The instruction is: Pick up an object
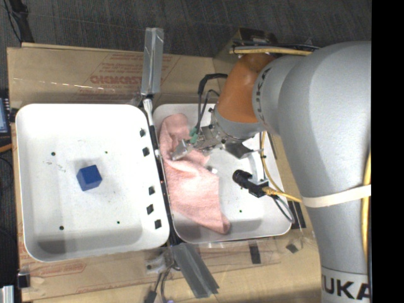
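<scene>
Down in the right-hand bin, the two-finger gripper (184, 148) sits low over the upper part of a crumpled pink terry cloth (192, 185). Its metal fingers touch or press into the folds of the fabric, but whether they are spread or pinched together cannot be made out from this slanted view, and no fabric can be clearly seen caught between them. The grey KUKA arm (322, 137) reaches in from the right, its orange band (238, 96) just above the wrist, and its bulk covers much of the right side of the bench.

That pink cloth lies along the left side of the right white plastic bin (252, 223), stretching from the far left corner, close to the divider, down toward the near edge, where it ends in a bunched fold. A small black part with a cable (249, 183) hangs from the wrist just right of the cloth, over the bare white floor of the bin.

To the left, the other shallow white bin (38, 169) holds a small blue cube (89, 177), resting a little left of the middle, well apart from the cloth and the gripper. A few dark specks dot that bin's floor. Both bins stand side by side on flattened brown cardboard (76, 65) with red print, and a grey metal bar (151, 59) runs away from the join between them at the far side.
</scene>
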Robot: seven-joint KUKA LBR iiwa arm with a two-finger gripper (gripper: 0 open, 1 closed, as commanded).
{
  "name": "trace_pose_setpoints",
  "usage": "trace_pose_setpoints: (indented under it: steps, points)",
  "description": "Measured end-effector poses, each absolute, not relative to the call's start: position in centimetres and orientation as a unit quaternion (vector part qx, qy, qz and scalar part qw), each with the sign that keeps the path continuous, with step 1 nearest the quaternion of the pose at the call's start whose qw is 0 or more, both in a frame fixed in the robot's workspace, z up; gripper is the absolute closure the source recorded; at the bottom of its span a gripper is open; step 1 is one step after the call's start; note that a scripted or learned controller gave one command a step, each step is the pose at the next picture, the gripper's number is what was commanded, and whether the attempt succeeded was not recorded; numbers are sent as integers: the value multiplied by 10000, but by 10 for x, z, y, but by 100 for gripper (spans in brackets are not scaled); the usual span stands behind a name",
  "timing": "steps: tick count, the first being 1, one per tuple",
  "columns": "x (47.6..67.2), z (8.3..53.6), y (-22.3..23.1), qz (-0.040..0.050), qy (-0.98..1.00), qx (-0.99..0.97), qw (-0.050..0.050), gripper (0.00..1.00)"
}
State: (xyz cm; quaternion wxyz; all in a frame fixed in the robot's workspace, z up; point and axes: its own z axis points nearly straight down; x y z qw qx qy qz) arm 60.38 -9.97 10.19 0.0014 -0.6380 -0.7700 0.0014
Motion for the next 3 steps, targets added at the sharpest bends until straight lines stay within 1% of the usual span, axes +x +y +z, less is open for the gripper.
trace_pose_setpoints:
  steps: [1,2,3]
  points:
    - [604,111,-99,21,-7704,-6376,25,100]
    - [604,111,-99,22,-7705,-6374,25,0]
    - [623,92,-108,3,-7813,-6242,5,0]
